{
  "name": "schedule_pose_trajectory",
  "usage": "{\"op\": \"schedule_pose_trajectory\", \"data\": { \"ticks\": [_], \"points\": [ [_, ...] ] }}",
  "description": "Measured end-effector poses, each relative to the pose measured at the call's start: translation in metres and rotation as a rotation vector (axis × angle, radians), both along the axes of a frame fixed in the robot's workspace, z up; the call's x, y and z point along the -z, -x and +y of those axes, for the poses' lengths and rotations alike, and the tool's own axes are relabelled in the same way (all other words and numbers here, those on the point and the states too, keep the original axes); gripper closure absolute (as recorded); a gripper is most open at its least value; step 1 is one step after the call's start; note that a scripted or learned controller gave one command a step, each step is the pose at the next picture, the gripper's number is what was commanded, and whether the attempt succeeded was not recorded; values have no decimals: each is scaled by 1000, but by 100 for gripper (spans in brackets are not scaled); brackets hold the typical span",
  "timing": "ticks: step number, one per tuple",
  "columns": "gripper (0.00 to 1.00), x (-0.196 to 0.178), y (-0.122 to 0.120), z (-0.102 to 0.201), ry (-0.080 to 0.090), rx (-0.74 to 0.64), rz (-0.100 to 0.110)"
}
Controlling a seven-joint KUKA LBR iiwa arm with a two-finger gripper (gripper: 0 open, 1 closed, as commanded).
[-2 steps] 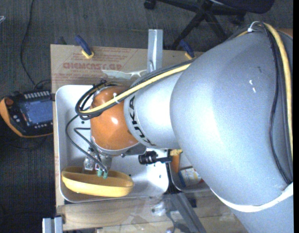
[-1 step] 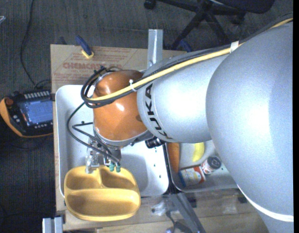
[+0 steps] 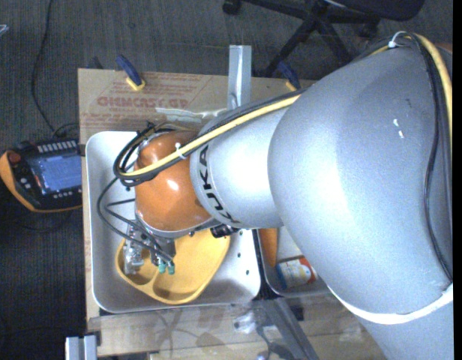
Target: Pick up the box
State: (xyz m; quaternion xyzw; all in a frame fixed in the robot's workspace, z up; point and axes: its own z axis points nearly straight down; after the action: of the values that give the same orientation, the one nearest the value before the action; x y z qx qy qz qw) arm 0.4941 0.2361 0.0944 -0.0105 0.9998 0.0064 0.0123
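Arm enters from the right and covers most of the view; the orange band above the wrist sits over the left bin. Black cables and a yellow cable run along the arm.

Gripper points down into the left bin, low in its front half, directly over a yellow shallow dish-like object that lies on the bin floor. Small green parts show at the gripper tip. Whether the gripper is spread or pressed together: cannot tell, the wrist hides it. Nothing is seen pinched in it.

Box: lies in the right bin, near that bin's left wall and toward its front, mostly hidden under the arm. The visible face is pale with an orange and blue print. An orange object lies just behind it, touching or nearly so; contact unclear. Box and gripper are in different bins, well apart.

Surroundings: both bins rest on a cardboard-topped counter with blue clamps at its far edge. A teach pendant lies on the floor to the left; an office chair base stands beyond the counter
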Motion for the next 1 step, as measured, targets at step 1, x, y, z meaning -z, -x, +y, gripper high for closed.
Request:
{"op": "schedule_pose_trajectory", "data": {
  "ticks": [1],
  "points": [
    [100,-61,6,-3,13,-35,23]
  ]
}}
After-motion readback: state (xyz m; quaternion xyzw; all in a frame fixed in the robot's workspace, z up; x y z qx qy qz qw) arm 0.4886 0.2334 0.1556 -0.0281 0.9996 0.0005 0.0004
